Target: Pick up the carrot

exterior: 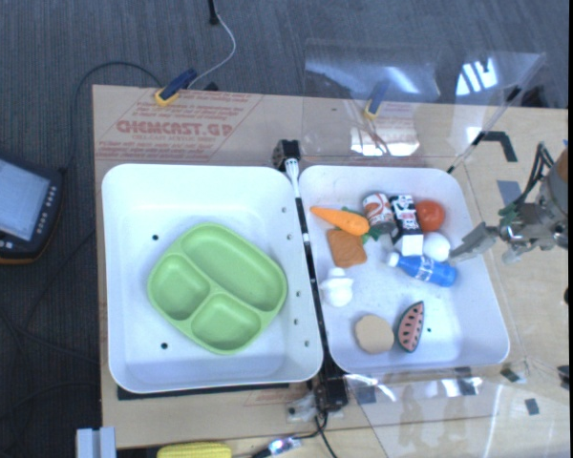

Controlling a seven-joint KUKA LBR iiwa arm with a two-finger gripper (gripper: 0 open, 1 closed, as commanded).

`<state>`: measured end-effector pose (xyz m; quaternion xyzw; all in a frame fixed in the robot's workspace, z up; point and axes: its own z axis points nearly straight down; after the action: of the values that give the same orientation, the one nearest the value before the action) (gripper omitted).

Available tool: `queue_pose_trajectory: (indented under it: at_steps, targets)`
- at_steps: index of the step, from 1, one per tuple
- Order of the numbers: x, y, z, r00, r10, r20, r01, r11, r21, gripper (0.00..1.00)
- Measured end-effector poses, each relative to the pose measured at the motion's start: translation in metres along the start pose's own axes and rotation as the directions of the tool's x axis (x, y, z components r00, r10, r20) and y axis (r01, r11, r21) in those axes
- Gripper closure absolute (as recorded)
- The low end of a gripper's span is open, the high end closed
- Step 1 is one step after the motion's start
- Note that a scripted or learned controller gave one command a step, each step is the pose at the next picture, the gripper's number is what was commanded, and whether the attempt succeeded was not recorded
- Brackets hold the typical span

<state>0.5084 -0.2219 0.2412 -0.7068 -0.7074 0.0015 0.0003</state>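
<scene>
On a desk [172, 122] seen from above at a slant, two shallow white bins sit side by side. The left bin [134, 198] holds a green divided plate [218, 287] with three compartments. The right bin [477, 332] holds a scatter of toy food.

The carrot [340, 219], orange with a green tip, lies in the upper left part of the right bin, close to the wall shared with the left bin. Its long axis runs nearly left to right across the view, tilting slightly downward toward the right. Its right end touches or nearly touches a small tin [377, 208], and a brown toast-like piece [347, 248] lies just below it. Further right are a dark carton [402, 208] and a red tomato [430, 215]. Lower down lie a blue and white bottle [427, 270], a white piece [338, 288], a tan round biscuit [371, 333] and a watermelon slice [411, 326].

The arm reaches in from the right, and its pincer [473, 241] sits near the right wall of the right bin, level with the bottle. Whether it is apart or together is unclear from here; nothing shows between its fingers.

The carrot lies well apart from the pincer, toward the left and a little toward the top of the view, with the tomato, carton and tin standing between them. By my reading, the grasp has not begun, and the pincer would do best to close across the carrot's narrow width.
</scene>
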Motion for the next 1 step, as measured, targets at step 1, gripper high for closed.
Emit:
queue_pose_trajectory:
  at_steps: [1]
  targets:
    - [0.0931, 0.0644, 0.0385, 0.997, -0.079, -0.003, 0.079, 0.997, 0.0, 0.0]
